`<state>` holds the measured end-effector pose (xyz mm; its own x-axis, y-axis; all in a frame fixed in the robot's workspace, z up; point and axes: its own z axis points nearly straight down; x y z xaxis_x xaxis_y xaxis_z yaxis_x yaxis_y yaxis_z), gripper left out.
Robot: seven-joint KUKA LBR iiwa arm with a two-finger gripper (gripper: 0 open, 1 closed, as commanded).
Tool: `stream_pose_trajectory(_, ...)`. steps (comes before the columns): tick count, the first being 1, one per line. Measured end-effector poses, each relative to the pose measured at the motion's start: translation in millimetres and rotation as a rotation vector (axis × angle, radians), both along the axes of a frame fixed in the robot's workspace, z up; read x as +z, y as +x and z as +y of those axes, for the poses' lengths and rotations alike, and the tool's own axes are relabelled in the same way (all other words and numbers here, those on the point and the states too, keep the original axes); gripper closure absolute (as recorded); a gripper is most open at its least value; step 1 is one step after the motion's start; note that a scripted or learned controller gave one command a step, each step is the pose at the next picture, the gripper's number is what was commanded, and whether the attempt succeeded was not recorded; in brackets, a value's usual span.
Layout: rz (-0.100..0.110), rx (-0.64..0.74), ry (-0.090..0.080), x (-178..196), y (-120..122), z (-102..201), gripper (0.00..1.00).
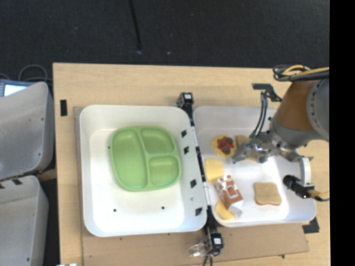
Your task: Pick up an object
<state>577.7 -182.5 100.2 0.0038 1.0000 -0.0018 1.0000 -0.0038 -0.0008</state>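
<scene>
My view: a pale wooden counter (138,85) on a dark floor.
Past the counter's far edge I see dark carpet-like floor (222,21) with a thin black cable (133,18) trailing across it. Off the counter's left edge stand grey-white panels (22,129). Lighting is even, with no hard shadows.

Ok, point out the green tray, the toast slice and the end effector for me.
Green tray (145,158): camera view, on the divider between its compartments.
Toast slice (267,193): camera view, middle of its top face.
End effector (250,152): camera view, at its metal tip above the right bin.
</scene>
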Motion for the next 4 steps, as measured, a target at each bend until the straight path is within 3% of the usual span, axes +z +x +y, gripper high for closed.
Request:
stream_pose_trajectory(1,-0.005,-0.004,-0.001,12.0,1.0,-1.1,1.00)
stream_pose_trajectory(3,-0.008,0.007,-0.001,136.5,6.8,0.3,1.00)
stream_pose_trajectory(4,-0.004,0.009,0.000,151.2,7.5,-1.0,1.00)
